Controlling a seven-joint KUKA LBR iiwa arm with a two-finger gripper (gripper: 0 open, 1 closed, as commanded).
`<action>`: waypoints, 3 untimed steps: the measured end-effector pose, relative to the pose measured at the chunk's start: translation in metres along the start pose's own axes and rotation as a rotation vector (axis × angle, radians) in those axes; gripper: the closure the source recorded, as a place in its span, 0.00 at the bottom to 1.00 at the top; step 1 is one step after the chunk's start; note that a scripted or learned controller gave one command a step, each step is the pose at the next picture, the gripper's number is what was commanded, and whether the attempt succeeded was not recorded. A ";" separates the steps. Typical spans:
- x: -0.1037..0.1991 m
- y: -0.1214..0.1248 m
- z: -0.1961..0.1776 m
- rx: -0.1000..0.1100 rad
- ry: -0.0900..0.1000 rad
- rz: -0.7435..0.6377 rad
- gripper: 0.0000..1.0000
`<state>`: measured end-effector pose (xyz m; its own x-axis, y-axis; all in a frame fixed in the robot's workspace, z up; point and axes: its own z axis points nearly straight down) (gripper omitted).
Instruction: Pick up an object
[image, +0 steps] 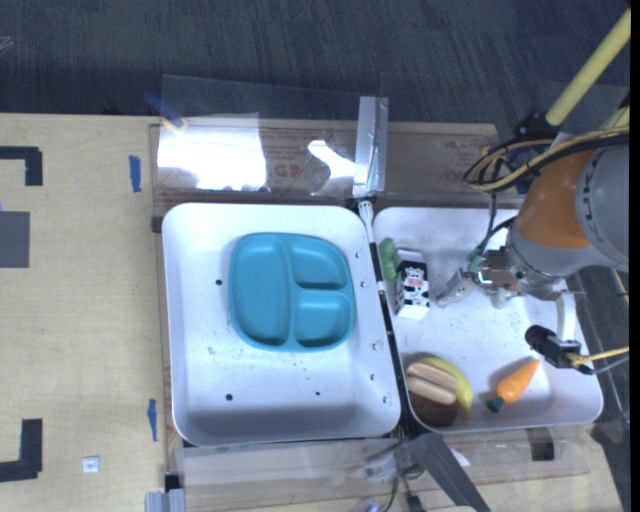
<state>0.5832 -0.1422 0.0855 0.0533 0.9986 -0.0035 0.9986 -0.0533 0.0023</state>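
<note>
In the right bin (585, 405), a small white and black box (412, 287) stands near the left wall, with a thin green piece (388, 262) beside it. At the front lies a hot dog on a yellow and brown piece (437, 388). An orange carrot with a green tip (515, 383) rests to its right. My gripper (462, 282) hangs low over the middle of the right bin, just right of the white and black box. Nothing shows in its grasp.
The left bin (190, 330) holds a blue divided plate (292, 290). A divider wall separates the two bins. Yellow cables and the grey arm with its orange band (560, 210) crowd the right bin's back right corner.
</note>
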 end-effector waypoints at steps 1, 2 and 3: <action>0.020 -0.103 -0.002 -0.004 0.003 -0.239 0.00; -0.049 -0.051 -0.078 -0.003 0.001 -0.158 0.00; -0.005 -0.088 -0.032 0.009 0.007 -0.163 0.00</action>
<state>0.4955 -0.1419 0.1177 -0.1091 0.9940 0.0038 0.9940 0.1091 -0.0070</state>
